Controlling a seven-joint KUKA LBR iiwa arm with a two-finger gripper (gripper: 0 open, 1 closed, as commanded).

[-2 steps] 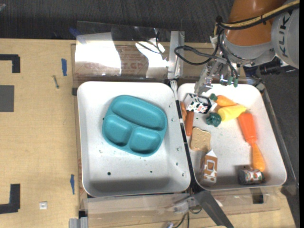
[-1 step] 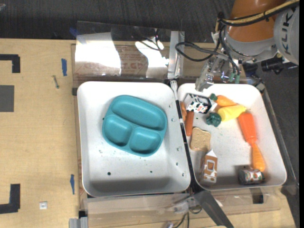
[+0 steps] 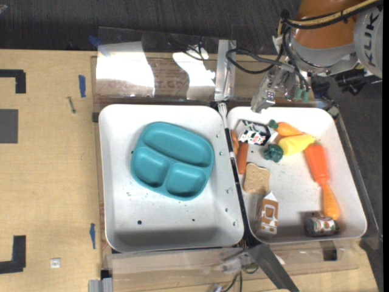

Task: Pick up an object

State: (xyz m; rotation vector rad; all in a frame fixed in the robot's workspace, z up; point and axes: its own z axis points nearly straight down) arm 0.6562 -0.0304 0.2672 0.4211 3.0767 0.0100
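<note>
Right now no toy has been picked up yet, so the job looks like it is just starting. Nearest to us, along the front edge of the right bin (image 3: 355,181), a little can (image 3: 320,225) lies on its side in the front right corner. A small toy carton (image 3: 267,215) rests near the front left corner. Just behind the carton is a slice of toy bread (image 3: 256,177), close to the left wall. A long orange carrot (image 3: 321,177) runs down the right side, from the middle toward the can. Farther back, a yellow toy (image 3: 294,143), a small dark green toy (image 3: 273,153) and a black and white toy (image 3: 253,134) sit close together near the back edge. The left bin (image 3: 115,132) holds a teal divided plate (image 3: 172,159) in its middle.

Farthest back, the end effector (image 3: 267,96) hangs over the back edge of the right bin, above the toys and touching none of them. I cannot tell if it is open or closed, because it is too blurry.

Next, I think it needs to come forward and down onto one toy. The carrot looks like a good pick, since it has open white floor beside it. The toys at the back are bunched up, and the bread and carton hug the wall, so there is less room there.
</note>
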